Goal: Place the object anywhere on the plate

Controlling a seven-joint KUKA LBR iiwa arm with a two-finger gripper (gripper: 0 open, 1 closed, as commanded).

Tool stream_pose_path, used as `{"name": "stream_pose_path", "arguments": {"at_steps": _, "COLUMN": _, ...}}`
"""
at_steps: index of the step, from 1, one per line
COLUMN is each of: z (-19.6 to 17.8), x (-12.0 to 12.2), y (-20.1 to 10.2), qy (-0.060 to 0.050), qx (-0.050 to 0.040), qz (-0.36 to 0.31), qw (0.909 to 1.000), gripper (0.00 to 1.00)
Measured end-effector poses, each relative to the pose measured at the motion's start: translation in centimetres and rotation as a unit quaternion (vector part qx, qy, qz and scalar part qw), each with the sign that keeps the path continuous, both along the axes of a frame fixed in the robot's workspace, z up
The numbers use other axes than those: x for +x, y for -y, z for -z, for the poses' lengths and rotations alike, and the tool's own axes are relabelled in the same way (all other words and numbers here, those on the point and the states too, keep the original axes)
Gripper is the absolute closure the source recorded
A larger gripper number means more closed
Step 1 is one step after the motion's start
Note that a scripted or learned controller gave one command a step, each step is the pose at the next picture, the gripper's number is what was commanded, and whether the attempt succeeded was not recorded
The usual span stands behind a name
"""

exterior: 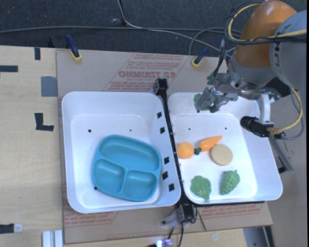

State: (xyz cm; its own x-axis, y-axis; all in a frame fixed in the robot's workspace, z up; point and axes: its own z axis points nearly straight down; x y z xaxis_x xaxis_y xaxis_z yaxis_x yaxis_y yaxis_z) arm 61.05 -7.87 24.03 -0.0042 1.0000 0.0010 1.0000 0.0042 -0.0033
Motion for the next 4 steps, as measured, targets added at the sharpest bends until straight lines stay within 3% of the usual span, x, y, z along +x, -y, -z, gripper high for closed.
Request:
{"name": "stream_pose_path", "arguments": {"at_steps": 2, "z": 2.3, "x": -4.5, "y": -9.0, "qy": -0.001, "qx": -0.0002, "qz": 0.000, "qw": 1.0000, "gripper": 1.00}}
{"name": "stream_pose_path", "arguments": {"at_steps": 3, "z": 1.4, "x": -5.8, "y": -14.3, "qy": 0.000, "qx": 0.0004, "qz": -0.002, "qw": 1.0000, "gripper": 1.00}}
{"name": "stream_pose_path", "arguments": {"at_steps": 4, "z": 1.2, "x": -8.8, "y": -18.6, "qy": 0.000, "qx": -0.0001, "qz": -0.001, "qw": 1.0000, "gripper": 1.00}}
